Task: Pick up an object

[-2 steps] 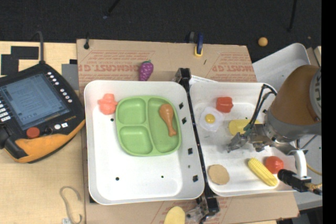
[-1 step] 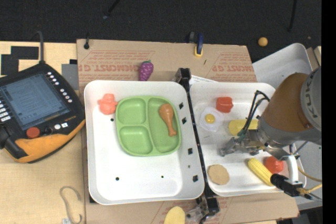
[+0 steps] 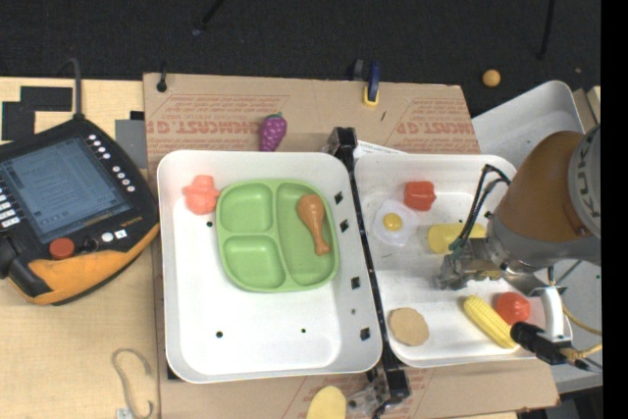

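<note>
My gripper [image 3: 453, 276] is low inside the right bin [image 3: 432, 174], near its middle. Just above it, partly under the wrist, lies a yellow piece [image 3: 444, 236]. A fried egg [image 3: 392, 224] and a red block [image 3: 419, 195] lie farther back. A corn cob [image 3: 488, 320] and a red tomato [image 3: 510, 307] sit to the gripper's right, close to the front wall. A round tan cookie [image 3: 408, 326] lies at the front left of this bin. Nothing visible is held by the gripper.
The left bin [image 3: 186, 309] holds a green divided tray [image 3: 253, 260] with a drumstick [image 3: 314, 222] in it, and a pink toy [image 3: 199, 195] beside the tray. Purple grapes [image 3: 272, 130] lie behind the bins, a yellow item [image 3: 327, 401] in front. A teach pendant [image 3: 69, 201] rests at far left.
</note>
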Robot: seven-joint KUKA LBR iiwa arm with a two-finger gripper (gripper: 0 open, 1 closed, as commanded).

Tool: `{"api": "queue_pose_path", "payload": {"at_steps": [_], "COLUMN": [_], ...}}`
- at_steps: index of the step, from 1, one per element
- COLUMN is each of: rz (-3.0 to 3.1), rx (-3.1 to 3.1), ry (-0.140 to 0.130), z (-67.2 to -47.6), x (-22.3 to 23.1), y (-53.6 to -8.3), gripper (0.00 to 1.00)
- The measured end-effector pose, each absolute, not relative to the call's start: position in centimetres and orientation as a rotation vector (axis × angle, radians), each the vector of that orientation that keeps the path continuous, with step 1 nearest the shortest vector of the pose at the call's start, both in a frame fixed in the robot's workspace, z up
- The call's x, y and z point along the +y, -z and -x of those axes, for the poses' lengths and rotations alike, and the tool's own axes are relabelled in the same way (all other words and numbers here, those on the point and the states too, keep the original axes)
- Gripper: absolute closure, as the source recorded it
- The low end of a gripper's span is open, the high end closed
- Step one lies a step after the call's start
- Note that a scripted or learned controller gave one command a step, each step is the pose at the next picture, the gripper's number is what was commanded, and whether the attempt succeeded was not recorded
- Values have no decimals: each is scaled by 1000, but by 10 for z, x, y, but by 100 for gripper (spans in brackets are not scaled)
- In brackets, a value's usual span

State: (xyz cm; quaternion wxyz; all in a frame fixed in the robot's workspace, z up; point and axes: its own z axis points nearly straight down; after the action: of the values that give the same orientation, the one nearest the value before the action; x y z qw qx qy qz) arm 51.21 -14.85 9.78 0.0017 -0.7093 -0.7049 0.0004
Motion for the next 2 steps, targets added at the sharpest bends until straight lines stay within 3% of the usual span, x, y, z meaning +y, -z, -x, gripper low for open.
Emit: {"api": "queue_pose_path", "payload": {"at_steps": [2], "rz": [2224], "rx": [-2223], "ry": [4], "z": [-524], "x": [-142], "y": [-209], "gripper": [100]}}
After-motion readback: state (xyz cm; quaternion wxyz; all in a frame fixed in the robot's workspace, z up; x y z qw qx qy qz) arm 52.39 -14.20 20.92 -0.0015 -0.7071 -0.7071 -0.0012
